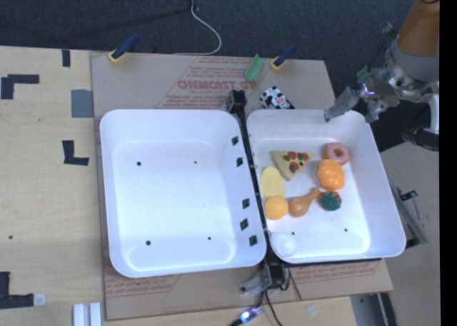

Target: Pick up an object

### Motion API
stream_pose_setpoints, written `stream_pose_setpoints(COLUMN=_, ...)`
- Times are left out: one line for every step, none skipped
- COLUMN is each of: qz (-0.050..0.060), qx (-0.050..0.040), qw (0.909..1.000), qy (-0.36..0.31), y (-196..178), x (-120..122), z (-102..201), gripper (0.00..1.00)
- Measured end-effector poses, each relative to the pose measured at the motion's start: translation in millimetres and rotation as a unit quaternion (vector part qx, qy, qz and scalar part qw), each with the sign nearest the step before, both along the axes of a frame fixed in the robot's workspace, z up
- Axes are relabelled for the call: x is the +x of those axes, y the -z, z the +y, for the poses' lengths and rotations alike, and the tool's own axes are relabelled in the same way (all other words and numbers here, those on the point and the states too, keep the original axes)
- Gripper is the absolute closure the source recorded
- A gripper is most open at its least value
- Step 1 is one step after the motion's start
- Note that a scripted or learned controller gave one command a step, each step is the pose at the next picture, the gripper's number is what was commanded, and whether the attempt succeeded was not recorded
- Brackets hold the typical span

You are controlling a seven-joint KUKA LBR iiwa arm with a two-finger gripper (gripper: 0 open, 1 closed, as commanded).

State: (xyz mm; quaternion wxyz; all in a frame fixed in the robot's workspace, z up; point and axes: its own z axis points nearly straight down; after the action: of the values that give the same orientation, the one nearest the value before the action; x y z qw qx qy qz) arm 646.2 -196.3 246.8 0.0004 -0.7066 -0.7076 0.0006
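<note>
The left bin (171,189) lies bare beside the right bin (371,175), where small toy foods cluster: yellow slab, pizza slice (290,161), drumstick, orange pepper (330,174), pink doughnut (335,152). They look light, stiff and smooth; the pepper's rounded sides suit a pinch. The hand (339,109) hovers over the bin's far rim, holding nothing; its spread I cannot tell.

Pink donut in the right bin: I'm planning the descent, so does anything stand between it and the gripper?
Nothing visible does. The gripper hangs above the right bin's far rim, and the pink donut lies uncovered below it.
</note>
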Motion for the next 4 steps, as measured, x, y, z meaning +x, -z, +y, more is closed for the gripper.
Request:
stream_pose_setpoints(qz=0.006, qx=0.0023, qw=1.0000, qy=-0.001, y=122, x=-29, z=40, gripper=0.00)
stream_pose_setpoints(qz=0.006, qx=0.0026, qw=1.0000, qy=0.000, y=141, x=-119, z=96, gripper=0.00)
stream_pose_setpoints(qz=-0.008, qx=0.0003, qw=1.0000, qy=-0.005, y=57, x=7, z=158, gripper=0.00)
stream_pose_setpoints(qz=0.000, qx=0.0016, qw=1.0000, qy=-0.004, y=63, x=7, z=240, gripper=0.00)
